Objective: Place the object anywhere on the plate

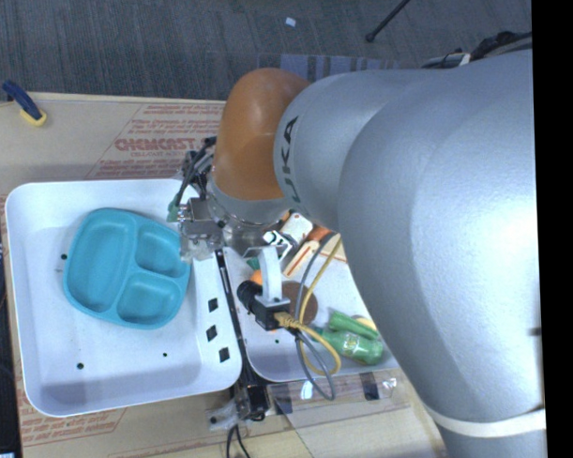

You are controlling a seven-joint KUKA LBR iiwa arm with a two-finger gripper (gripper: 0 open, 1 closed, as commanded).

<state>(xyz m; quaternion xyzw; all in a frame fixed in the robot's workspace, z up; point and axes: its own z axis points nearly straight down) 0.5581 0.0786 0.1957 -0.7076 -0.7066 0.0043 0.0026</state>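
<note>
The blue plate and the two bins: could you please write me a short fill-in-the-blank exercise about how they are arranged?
1. The blue plate lies in the ____ bin of the camera view.
2. The plate has ____ compartments.
3. The green object lies in the ____ bin.
4. The band above the arm's wrist is ____.

Missing words: left; three; right; orange

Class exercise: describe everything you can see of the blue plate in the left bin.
The blue plate is a rounded, sectioned dish, plastic by its look, with one large compartment and two smaller ones. It lies flat and face up on the floor of the left bin, towards its upper middle. Nothing lies in its compartments. The arm's wrist hangs at its right edge.
</note>
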